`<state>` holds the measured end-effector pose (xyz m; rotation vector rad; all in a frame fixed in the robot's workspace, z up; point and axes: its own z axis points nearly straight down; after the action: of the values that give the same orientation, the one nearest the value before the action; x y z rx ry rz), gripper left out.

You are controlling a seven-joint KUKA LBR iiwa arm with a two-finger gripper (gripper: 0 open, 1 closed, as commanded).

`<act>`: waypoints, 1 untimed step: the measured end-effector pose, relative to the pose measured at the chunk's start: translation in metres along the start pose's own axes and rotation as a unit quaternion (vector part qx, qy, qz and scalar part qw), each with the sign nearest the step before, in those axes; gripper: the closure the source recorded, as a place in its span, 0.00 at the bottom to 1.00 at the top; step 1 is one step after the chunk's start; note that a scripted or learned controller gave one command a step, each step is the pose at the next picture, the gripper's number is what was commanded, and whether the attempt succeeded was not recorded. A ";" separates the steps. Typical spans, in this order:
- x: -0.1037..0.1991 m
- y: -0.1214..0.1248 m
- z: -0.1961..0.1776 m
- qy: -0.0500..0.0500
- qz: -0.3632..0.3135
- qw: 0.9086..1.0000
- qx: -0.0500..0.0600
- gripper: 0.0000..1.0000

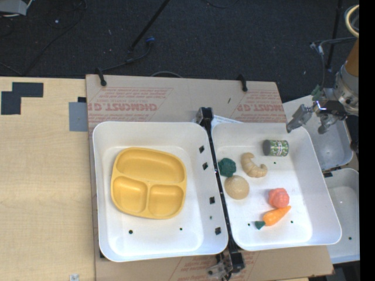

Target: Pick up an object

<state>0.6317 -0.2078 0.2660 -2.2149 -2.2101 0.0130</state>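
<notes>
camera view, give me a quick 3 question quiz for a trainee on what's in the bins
1. True or false: the yellow divided tray lies in the left bin.
2. Which item lies nearest the right bin's front edge? A) green can B) carrot C) broccoli
3. Fill in: the gripper is above the right bin's far ____ corner.

Key: 1 true. 2 B. 3 right.
</notes>
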 end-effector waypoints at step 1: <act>0.001 0.002 -0.009 -0.001 -0.001 1.000 -0.006 0.00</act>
<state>0.6337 -0.2072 0.2745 -2.2197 -2.2205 0.0019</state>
